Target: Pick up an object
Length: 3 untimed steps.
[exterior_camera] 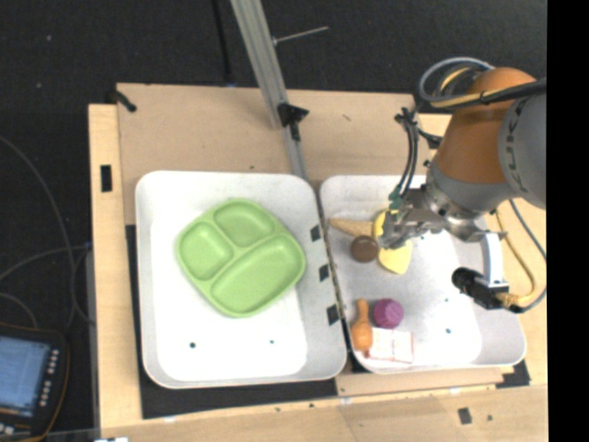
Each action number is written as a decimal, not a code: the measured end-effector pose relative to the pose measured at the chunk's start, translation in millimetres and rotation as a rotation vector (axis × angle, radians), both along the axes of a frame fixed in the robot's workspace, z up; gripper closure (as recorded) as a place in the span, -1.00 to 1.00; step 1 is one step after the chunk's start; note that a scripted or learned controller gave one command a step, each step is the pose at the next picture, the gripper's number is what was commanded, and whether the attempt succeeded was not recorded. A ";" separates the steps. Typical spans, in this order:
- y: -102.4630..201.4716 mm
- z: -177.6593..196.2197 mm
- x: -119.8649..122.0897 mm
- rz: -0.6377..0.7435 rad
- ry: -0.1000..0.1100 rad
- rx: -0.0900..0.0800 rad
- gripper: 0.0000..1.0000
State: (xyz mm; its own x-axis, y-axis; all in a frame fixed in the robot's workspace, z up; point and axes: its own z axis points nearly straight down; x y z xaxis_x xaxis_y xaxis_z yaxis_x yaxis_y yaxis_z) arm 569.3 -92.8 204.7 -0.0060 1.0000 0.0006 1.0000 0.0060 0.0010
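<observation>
Objects for picking sit in the right bin (pixel 497 339): you see a yellow piece (pixel 396 260) directly under the pincer (pixel 394 231), a brown ball (pixel 364 249) just beside it toward the left wall, and a tan cone (pixel 348 227) touching that ball on its far side. The pincer hangs over the bin's middle, nearer its far edge, and its tips meet the top of the yellow piece. You cannot tell whether it is open or closed, nor whether it has hold of anything, because the wrist body covers that spot.

Along the bin's near edge you find a purple ball (pixel 387 314), an orange bottle-shaped toy (pixel 362 325) touching it near the near-left corner, and a flat white packet (pixel 393 346) with red marks that are too small to read.

In the left bin (pixel 156 357) a light green divided plate (pixel 241 257) lies in the middle, turned at an angle, with three smooth, rounded compartments. It looks like moulded plastic.

Both bins are shallow, white and round-cornered, standing side by side on a pale wooden bench (pixel 184 127). The arm (pixel 479 145) is grey with an orange band, with black cables looping beside it.
</observation>
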 end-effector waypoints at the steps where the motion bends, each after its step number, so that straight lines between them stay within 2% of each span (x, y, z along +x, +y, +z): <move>1: 56.7 19.3 -2.1 0.003 -0.003 0.001 1.00; 3: 171.7 40.8 -15.8 0.004 -0.001 0.002 1.00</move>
